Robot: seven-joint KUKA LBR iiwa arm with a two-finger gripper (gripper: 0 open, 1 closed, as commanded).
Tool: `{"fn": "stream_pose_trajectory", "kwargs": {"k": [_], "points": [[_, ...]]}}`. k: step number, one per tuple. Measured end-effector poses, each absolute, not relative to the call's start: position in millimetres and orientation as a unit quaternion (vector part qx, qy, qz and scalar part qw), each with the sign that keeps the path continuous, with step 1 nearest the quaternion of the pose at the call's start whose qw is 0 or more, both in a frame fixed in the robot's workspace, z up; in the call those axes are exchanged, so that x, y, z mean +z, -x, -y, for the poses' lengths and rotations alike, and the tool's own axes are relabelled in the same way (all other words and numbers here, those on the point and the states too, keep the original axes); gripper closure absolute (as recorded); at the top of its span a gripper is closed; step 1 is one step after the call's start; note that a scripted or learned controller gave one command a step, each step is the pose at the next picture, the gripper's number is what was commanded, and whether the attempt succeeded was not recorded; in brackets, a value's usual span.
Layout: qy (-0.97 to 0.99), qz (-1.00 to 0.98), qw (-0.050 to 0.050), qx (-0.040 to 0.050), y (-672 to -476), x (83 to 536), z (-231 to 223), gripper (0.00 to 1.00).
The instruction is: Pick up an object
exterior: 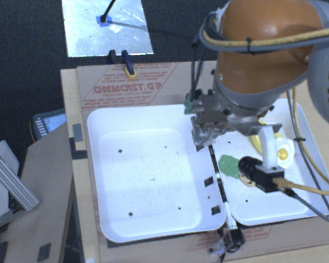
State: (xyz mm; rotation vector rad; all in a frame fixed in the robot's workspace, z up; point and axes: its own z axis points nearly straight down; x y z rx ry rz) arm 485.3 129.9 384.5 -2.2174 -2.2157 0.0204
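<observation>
At the far left we see an aluminium rail (8, 179) lying at a slant beside the bench. Next comes the left bin (101, 163), white and shallow, with a few small dark specks on its floor. It rests on a cardboard sheet (126, 86) with red lettering along its far edge, where a yellow-tipped clamp (128, 67) grips it.

Over the seam between the two bins, toward the far side, hangs the gripper (202, 137). From this angle we cannot tell how far open it is, nor whether it has hold of anything.

Just right of the seam, in the right bin (264, 208), lies a green piece (228, 165), flat on the floor and nearer to us than the gripper, apart from it. Further right in the same bin sits a white and yellow piece (283, 151), much like a toy fried egg, partly hidden by the robot's own parts. Above it all looms the arm (263, 14), its orange band covering the far part of the right bin.
</observation>
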Motion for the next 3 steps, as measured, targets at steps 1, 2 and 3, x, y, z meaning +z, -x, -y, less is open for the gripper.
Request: {"fn": "stream_pose_trajectory", "kwargs": {"k": [1,2,3], "points": [[0.704,0.71,-0.001,-0.0024,-486.6,419.0,-166.0,1.0],[0.709,0.705,-0.002,-0.0021,-487.3,448.4,-90.7,1.0],[0.705,0.709,0.0,-0.0014,-486.5,446.5,-121.3,1.0]]}}
